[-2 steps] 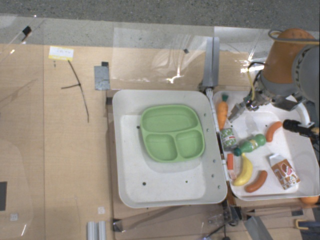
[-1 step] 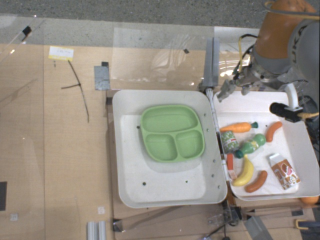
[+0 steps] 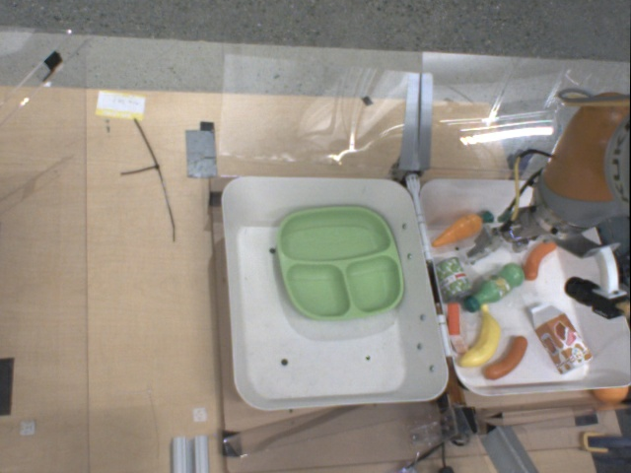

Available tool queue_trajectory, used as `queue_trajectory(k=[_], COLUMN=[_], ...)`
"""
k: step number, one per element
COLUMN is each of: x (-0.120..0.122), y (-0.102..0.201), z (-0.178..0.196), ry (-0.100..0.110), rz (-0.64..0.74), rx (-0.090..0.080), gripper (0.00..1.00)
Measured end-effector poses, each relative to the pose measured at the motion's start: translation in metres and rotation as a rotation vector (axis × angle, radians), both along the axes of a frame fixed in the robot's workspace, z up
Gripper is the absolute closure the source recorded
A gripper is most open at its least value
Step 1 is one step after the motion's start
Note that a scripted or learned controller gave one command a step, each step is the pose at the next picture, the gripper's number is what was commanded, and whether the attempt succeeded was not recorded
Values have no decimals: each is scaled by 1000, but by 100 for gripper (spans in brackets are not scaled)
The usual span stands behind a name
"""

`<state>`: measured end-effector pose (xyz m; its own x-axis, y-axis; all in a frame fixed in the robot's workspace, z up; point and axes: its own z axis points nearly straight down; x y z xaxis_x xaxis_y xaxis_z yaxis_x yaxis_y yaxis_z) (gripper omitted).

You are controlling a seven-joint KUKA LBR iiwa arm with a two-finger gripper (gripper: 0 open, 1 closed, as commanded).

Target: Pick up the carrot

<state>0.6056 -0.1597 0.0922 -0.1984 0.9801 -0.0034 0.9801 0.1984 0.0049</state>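
Note:
The carrot (image 3: 457, 231), orange with a small green top, lies at the back left of the right bin (image 3: 552, 382), close to the bin's left wall. My gripper (image 3: 504, 235) hangs low over the bin just to the right of the carrot's green end, beneath the grey wrist and the orange band (image 3: 592, 151). Nothing shows the carrot as lifted; it rests on the bin floor.
The right bin also holds an orange-red piece (image 3: 539, 260), a green bottle (image 3: 497, 287), a banana (image 3: 482, 340), a sausage (image 3: 505, 359), a small carton (image 3: 559, 339) and a printed packet (image 3: 454, 275). A green divided plate (image 3: 340, 262) sits in the left bin (image 3: 296, 372).

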Motion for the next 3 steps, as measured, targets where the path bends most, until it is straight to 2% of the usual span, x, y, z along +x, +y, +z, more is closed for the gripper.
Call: queue_trajectory(k=[1, 2, 3], x=[56, 55, 23], y=[29, 25, 91], z=[2, 12, 102], ry=[10, 13, -5], rz=[234, 232, 126], rx=[-5, -8, 1], gripper=[0, 100, 100])
